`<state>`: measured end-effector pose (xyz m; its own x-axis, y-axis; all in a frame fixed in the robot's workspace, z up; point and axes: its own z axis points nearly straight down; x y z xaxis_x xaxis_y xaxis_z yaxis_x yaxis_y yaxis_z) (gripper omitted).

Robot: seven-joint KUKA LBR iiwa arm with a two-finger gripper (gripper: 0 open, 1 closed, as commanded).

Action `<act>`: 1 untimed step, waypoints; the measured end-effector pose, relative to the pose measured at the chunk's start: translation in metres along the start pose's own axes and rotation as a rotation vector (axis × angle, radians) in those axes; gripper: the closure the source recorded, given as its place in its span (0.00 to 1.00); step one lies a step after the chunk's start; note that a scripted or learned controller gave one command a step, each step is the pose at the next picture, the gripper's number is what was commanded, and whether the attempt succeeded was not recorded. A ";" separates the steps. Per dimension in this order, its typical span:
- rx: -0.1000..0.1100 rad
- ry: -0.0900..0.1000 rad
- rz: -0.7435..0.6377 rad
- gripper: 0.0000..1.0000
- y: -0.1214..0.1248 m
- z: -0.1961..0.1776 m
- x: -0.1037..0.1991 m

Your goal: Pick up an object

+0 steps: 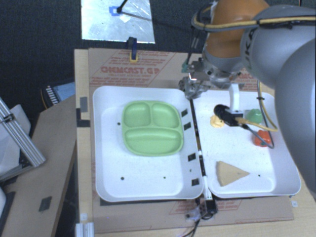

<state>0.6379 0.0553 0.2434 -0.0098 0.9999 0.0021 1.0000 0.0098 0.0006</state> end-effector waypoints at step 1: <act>-0.003 0.000 0.001 1.00 0.009 -0.001 0.054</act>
